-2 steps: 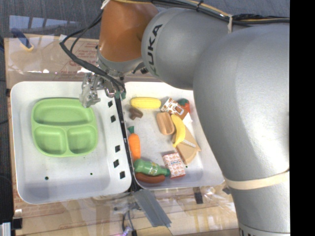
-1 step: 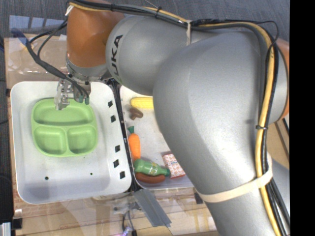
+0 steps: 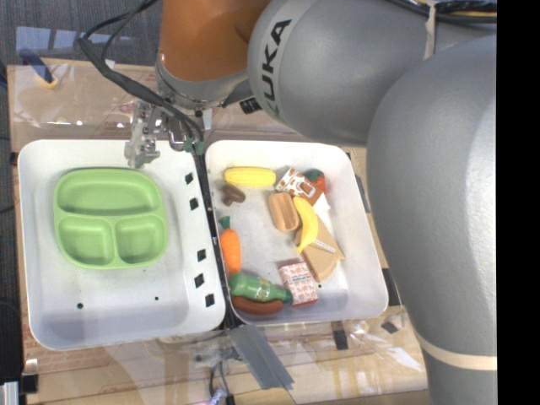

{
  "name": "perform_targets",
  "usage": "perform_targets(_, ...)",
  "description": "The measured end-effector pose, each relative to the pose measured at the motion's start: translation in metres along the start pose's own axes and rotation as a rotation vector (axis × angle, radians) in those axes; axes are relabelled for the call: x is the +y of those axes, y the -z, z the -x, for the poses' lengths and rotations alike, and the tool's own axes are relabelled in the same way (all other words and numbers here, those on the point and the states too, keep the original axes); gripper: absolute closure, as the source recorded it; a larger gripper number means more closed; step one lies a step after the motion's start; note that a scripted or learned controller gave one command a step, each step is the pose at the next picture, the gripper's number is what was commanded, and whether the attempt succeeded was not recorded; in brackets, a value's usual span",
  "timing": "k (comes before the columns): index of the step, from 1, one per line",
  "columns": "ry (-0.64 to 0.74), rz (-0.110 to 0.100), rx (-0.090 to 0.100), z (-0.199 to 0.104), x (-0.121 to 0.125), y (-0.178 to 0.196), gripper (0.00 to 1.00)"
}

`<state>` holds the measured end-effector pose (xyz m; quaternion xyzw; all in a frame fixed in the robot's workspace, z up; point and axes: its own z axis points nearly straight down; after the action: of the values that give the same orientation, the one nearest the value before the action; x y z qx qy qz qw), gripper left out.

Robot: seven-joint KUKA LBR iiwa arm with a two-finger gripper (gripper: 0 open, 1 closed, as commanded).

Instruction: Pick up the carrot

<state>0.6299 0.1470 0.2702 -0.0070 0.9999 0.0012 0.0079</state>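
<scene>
The carrot (image 3: 230, 249) lies in the right bin (image 3: 359, 251), close against that bin's left wall, just beside the divide between the two bins. Its long axis runs nearly straight up and down the camera view, roughly parallel to the wall; the green leafy end points toward the far side of the bench, and the orange body tapers toward the near side, where its tip ends just beside a green bottle-shaped toy (image 3: 260, 289) that rests over a brown sausage (image 3: 258, 306). A small dark brown piece (image 3: 232, 195) sits just beyond the carrot's green end, and a yellow corn-like item (image 3: 250, 177) lies farther back. To the carrot's right are a tan bread roll (image 3: 283, 212), a banana (image 3: 305, 224), a wedge of bread or cheese (image 3: 321, 262) and a small pink packet (image 3: 299, 282). The left bin (image 3: 34, 251) holds a green divided tray (image 3: 110, 218). The gripper (image 3: 152, 137) hangs below the orange band over the far edge of the left bin, well apart from the carrot; its metal parts are small and cluttered, so whether they are spread or closed cannot be told, and nothing is seen between them.
</scene>
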Motion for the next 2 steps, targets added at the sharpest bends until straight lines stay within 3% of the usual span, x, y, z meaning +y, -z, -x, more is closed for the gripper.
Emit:
perform_targets(1,-0.384,-0.008,0.020,0.024,0.036,-0.082,1.00)
perform_targets(2,-0.184,-0.001,0.003,0.016,0.010,0.035,1.00)
